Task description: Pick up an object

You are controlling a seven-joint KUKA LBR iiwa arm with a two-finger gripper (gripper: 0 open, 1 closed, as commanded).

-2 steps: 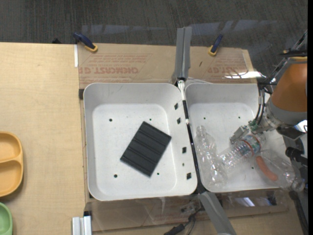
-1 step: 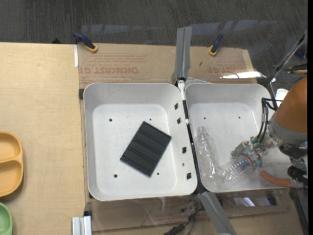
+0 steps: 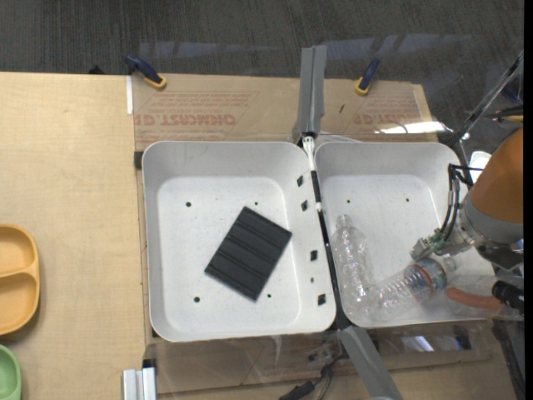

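A black ribbed rectangular pad [image 3: 248, 252] lies flat and askew in the middle of the left bin [image 3: 166, 173]. In the right bin [image 3: 383, 173], a crumpled clear plastic bottle [image 3: 353, 257] lies near the left wall. A second clear bottle [image 3: 398, 292] lies along the front, its neck pointing right. A salmon-coloured slender object [image 3: 473, 299] rests at the front right corner. My gripper [image 3: 433, 250] hangs low over the right side of that bin, just above the second bottle's neck. The arm's orange band [image 3: 508, 182] rises behind it.
An orange compartment tray [image 3: 15, 277] and a green dish [image 3: 7, 375] sit on the wooden bench at far left. Brown cardboard [image 3: 216, 111], held by two clamps, lies behind the bins. A grey divider bar [image 3: 311, 90] runs between the bins.
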